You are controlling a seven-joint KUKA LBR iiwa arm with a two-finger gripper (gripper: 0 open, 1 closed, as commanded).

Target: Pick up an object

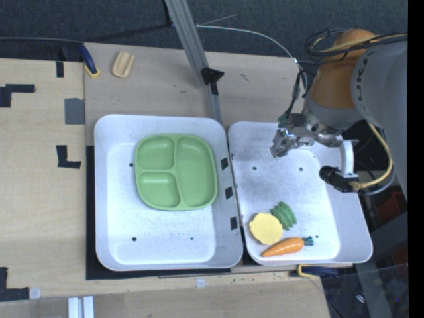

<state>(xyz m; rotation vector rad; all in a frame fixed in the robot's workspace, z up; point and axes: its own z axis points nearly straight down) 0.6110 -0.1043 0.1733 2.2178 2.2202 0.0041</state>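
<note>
In the right bin three toy foods lie near the front edge: a yellow round piece, a green ridged piece just behind it, and an orange carrot with a teal tip. My gripper hangs over the back of the right bin, well behind these foods, with nothing seen between its fingers. The grey arm with its orange band reaches in from the right.
The left bin holds a green divided plate. A grey pole slants across the bench behind the bins. A small tan block lies at the back left. Cables loop by the arm's wrist.
</note>
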